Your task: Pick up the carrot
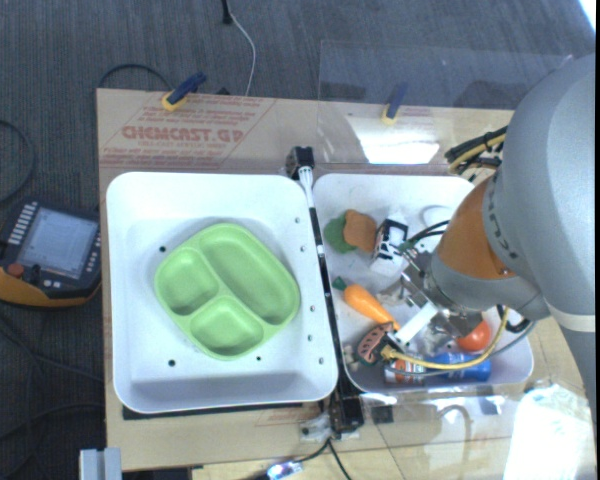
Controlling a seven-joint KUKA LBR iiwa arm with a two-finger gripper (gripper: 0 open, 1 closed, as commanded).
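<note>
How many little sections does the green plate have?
3. The green plate in the left bin has one section at its left, one at its upper right, and one at the bottom.

orange carrot [368, 303], green divided plate [228, 288], white bins [130, 368], orange-banded grey arm [550, 168]

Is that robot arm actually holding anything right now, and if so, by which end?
It cannot be told. The pincer sits low in the right bin, just beside the carrot, but no object shows between its fingers.
</note>
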